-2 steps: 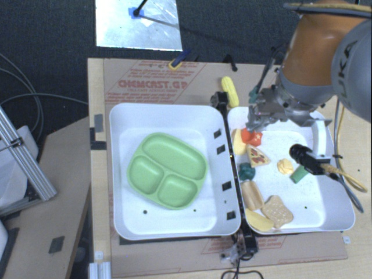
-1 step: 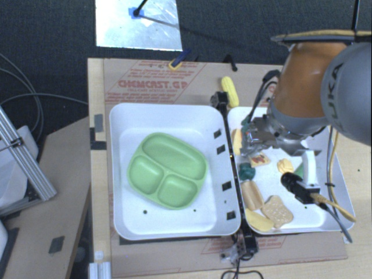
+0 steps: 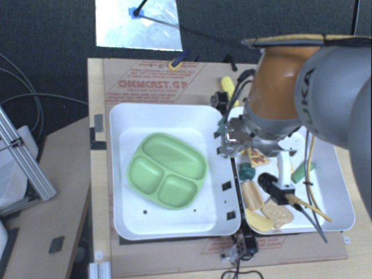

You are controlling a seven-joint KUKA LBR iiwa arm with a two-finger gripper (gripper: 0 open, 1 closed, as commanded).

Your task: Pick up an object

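The grey arm with an orange band [image 3: 279,80] is seen over the left part of the right shallow white bin [image 3: 343,208]. The end effector [image 3: 231,139] is placed at the wall shared with the left shallow white bin [image 3: 116,156]. Whether the end effector is released or clenched cannot be told. A small teal object [image 3: 245,171] is seen just below it in the view. A tan bread-shaped piece [image 3: 251,194], a round tan cracker-like piece [image 3: 278,214] and a flat yellow piece [image 3: 258,221] are found nearer the front corner. A green divided plastic plate [image 3: 167,170] is held in the left bin.
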